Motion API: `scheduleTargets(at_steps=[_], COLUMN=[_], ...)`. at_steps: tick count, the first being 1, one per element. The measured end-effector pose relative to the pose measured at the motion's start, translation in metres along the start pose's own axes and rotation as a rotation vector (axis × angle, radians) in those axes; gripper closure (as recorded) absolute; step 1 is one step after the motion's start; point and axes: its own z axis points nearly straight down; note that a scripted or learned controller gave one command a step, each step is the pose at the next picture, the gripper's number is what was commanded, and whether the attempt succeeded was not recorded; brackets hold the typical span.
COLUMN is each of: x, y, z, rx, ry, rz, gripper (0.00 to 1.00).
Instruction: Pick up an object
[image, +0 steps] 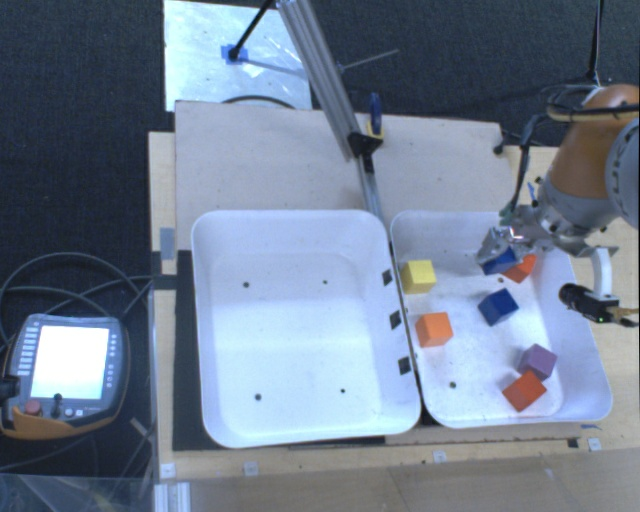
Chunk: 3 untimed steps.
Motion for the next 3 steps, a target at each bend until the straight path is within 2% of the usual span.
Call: scheduleTargets(at_steps=[2, 3], x=[0.011, 0.066], y=[0.004, -0.012], z=[-0.118, -0.105], rx=[-0.002, 0.006], ry=[0.000, 0.002], rz=[0.000, -0.003], gripper=[1.00, 1.00])
